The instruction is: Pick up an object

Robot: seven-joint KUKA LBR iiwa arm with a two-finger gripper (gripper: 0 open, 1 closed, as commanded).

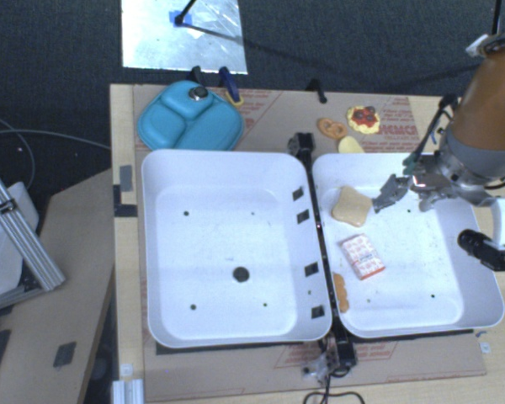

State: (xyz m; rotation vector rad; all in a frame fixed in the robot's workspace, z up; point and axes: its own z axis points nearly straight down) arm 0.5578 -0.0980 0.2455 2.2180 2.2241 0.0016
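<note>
In the right bin (454, 310), a tan bread-like block (351, 206) lies near the far left corner. A small red and white box (362, 256) rests in front of it, towards the middle. A small orange piece (340, 292) sits at the bin's left rim by the divider. My gripper (401, 189) hangs over the right bin, just right of the tan block and close to it. The grey arm with its orange band (492, 108) reaches in from the right. Nothing shows in the gripper's grasp.
The left bin (177, 310) holds one small dark disc (241, 274). Behind the bins on the bench lie a blue moulded tray (189, 118), a brown pretzel-shaped toy (330, 128), a round red-topped toy (364, 118) and a pale yellow piece (350, 145).
</note>
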